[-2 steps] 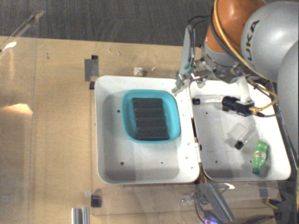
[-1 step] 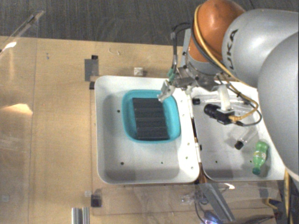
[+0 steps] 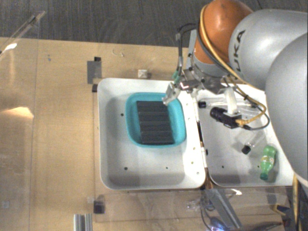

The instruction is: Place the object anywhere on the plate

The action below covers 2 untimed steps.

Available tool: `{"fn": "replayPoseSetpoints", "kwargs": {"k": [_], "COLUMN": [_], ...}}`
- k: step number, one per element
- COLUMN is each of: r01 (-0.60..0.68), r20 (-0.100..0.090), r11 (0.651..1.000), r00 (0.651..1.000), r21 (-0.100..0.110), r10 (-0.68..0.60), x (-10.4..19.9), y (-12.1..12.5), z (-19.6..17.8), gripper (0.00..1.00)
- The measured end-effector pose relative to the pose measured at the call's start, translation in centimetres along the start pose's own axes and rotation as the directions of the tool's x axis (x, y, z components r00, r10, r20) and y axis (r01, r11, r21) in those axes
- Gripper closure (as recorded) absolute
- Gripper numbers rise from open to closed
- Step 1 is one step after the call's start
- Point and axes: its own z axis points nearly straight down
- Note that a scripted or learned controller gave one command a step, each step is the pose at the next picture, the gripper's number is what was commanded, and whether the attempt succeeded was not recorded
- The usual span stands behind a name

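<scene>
While the gripper (image 3: 171, 96) hung over the teal plate's (image 3: 180, 124) upper-right rim, finger state unclear, the dark ribbed object (image 3: 154, 123) lay down-left on it, lengthwise.

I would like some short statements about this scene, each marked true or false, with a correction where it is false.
1. The turquoise plate lies in the left bin. True.
2. A dark ridged object rests on the plate. True.
3. The green bottle lies on the plate. False: it lies in the right bin, near its lower right corner.
4. The claw is over the right bin's middle. False: it is at the plate's upper right edge, over the left bin.
5. The plate is red. False: it is turquoise.
</scene>
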Motion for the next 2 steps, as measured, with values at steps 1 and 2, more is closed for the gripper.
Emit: {"fn": "replayPoseSetpoints", "kwargs": {"k": [1,2], "r01": [0.000,0.000], "r20": [0.000,0.000], "r11": [1.000,1.000], "r00": [1.000,1.000], "r21": [0.000,0.000], "r10": [0.000,0.000], "x": [0.00,0.00], "y": [0.00,0.00], "z": [0.00,-0.01], "gripper": [0.00,0.00]}}
